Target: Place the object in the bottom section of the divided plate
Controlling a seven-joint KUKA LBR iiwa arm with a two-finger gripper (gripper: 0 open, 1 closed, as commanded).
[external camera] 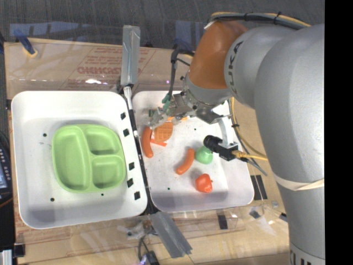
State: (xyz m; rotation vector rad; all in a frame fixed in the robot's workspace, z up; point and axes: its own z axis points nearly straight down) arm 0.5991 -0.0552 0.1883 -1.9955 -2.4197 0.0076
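A light green divided plate (57, 158) lies in the left bin (25, 148); it has one large section and two smaller ones, all bare. In the right bin (234, 195) my gripper (163, 114) hangs near the upper left corner, just above an orange waffle-like piece (161, 134). Left of the waffle lies an orange sausage (146, 143). A second sausage (185, 161), a green round piece (204, 157) and a red piece (203, 183) lie further toward the bin's lower right. The arm's bulk hides the bin's upper right part.
A raised divider with black clips (132, 148) separates the two bins. A black connector and cable (219, 147) on the arm hang over the green piece. A grey metal bar (129, 54) stands behind the bins.
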